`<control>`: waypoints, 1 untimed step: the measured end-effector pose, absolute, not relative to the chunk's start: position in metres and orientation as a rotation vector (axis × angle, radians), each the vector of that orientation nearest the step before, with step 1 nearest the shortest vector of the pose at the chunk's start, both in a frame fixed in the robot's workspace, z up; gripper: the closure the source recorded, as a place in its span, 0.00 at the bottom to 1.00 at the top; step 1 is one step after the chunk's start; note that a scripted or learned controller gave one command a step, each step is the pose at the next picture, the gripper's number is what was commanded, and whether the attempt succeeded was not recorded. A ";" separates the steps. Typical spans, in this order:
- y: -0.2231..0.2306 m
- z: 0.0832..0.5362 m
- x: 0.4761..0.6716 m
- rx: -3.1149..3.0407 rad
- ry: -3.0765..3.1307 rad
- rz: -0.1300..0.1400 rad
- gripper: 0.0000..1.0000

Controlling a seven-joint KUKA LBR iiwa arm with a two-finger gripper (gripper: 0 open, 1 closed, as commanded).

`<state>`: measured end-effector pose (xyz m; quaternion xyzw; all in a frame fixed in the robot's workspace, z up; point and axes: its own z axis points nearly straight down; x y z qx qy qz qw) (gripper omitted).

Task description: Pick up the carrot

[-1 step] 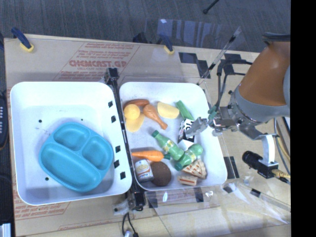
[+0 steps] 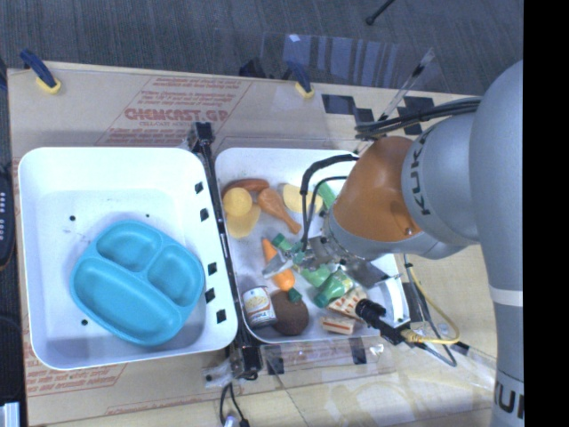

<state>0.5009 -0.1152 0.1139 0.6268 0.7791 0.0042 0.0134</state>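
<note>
Carrot (image 2: 283, 279) lying in the right bin (image 2: 233, 163) among toy foods, beside a brown lump (image 2: 290, 312) and a can (image 2: 259, 305). Gripper (image 2: 300, 258) is hovering just above it; whether the jaws are open cannot be told. Approach step; next comes a closing descent. Blue tray (image 2: 138, 280) is sitting in the left bin (image 2: 36, 163).

This looks like a robotics lab rather than a home or shop. A big grey robot arm (image 2: 462, 185) reaches over two white bins (image 2: 36, 238) clamped to a bench covered in printed cardboard (image 2: 169, 109), with loose cables (image 2: 427, 332) trailing by it. The floor (image 2: 178, 16) is dark office carpet.
</note>
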 end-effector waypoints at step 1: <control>-0.116 0.124 0.501 1.944 2.441 0.005 1.00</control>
